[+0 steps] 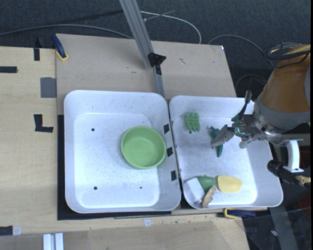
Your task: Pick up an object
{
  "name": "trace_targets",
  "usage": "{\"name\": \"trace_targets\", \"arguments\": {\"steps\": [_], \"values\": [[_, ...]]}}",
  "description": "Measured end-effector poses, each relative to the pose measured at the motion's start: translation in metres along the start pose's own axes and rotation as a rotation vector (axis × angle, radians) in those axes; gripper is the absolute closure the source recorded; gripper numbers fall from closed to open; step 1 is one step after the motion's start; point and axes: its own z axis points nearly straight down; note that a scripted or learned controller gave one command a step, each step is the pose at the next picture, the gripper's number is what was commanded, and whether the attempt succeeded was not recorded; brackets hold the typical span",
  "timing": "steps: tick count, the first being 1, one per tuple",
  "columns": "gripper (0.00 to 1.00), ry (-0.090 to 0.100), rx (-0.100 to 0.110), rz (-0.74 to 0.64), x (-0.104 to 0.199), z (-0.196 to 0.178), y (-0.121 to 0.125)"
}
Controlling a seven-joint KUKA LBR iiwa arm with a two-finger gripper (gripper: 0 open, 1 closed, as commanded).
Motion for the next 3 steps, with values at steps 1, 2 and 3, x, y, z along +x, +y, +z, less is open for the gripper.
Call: {"name": "trace_targets", "arguments": {"steps": [1,2,3], "values": [[0.00,0.000,0.000,0.000,0.000,0.000,0.000],[0.00,0.000,0.004,0.001,-0.004,0.045,0.001],[0.00,0.000,0.006,0.002,-0.010,0.092,-0.003]]}}
